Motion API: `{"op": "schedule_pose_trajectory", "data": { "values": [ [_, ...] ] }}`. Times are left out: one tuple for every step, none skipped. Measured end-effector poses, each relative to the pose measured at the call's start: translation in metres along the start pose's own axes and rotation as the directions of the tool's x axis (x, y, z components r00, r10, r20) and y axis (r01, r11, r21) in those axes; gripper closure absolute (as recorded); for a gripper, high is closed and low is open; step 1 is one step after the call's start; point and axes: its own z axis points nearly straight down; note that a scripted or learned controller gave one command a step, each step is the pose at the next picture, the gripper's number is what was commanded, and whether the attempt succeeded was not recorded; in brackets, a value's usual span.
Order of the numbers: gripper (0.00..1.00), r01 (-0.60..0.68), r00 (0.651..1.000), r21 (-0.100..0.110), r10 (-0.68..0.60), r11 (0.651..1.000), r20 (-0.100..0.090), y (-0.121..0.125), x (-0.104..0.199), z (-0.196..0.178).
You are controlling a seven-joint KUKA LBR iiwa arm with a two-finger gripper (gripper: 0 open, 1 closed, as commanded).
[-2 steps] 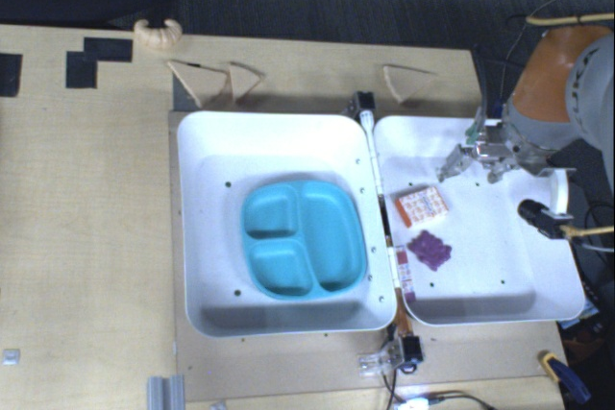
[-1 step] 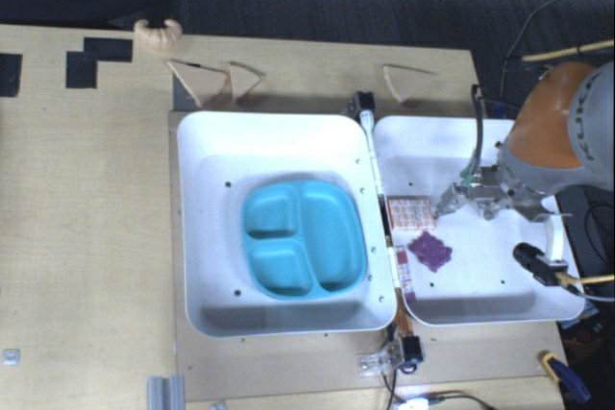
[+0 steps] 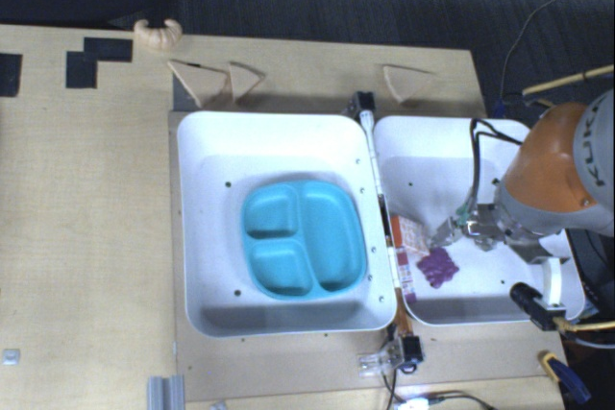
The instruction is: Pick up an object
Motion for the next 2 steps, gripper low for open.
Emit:
{"op": "schedule_pose_trajectory", "data": {
  "values": [
    [1.0, 0.001, 1.0, -0.006, -0.001, 1.0, 0.002, 0.002, 0.0, -0.011],
    [1.0, 0.004, 1.0, 0.007, -0.004, 1.0, -0.004, 0.041, 0.126, -0.097]
  ]
}}
